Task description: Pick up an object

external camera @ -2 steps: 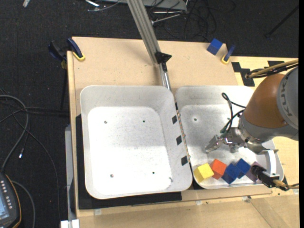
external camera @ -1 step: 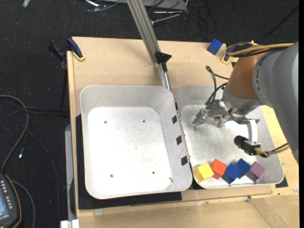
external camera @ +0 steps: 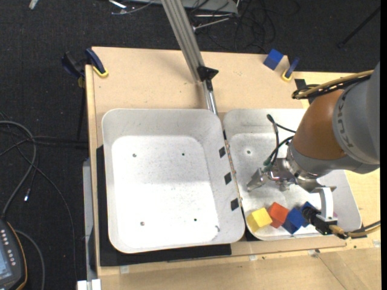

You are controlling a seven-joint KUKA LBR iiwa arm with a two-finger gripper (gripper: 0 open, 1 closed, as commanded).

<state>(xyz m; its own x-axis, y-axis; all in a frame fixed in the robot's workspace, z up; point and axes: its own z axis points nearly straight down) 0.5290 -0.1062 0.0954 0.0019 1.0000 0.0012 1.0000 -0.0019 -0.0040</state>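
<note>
Right bin point(external camera: 242, 123): blocks point(external camera: 277, 215) against near rim.

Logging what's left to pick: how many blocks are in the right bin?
3, clustered at the near edge of the right bin: yellow block, orange block, blue block. The arm may hide more.

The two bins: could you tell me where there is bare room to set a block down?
The left bin's whole floor is bare. In the right bin, the far end is free; the near end is crowded by the yellow, orange and blue blocks under the gripper.
</note>
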